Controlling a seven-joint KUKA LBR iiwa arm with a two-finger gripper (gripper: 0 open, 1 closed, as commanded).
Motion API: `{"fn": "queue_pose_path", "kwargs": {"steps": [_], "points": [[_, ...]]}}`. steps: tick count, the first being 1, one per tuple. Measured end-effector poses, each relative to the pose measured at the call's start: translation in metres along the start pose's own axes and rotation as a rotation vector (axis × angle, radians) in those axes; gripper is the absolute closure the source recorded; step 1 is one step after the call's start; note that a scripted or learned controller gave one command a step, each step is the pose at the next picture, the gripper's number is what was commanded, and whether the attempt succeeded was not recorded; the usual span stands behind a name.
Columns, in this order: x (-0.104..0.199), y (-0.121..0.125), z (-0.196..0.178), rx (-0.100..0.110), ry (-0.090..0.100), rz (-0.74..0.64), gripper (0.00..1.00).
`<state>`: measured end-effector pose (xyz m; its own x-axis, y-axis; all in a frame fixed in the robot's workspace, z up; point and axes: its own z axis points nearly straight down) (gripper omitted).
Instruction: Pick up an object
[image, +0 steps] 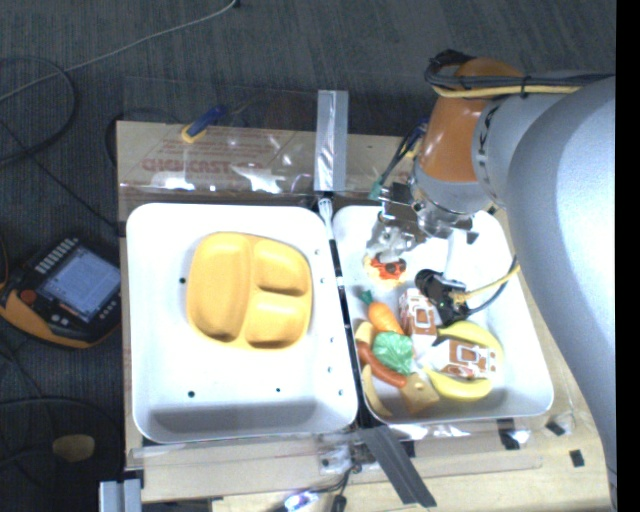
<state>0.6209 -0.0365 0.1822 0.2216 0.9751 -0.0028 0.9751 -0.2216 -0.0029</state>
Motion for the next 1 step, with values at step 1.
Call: {"fn": "queue_pose_path", "kwargs": {"steps": [1], "points": [[-0.0428, -0.051, -0.0003, -0.001, 0.0, -0.343, 1.0]]}}
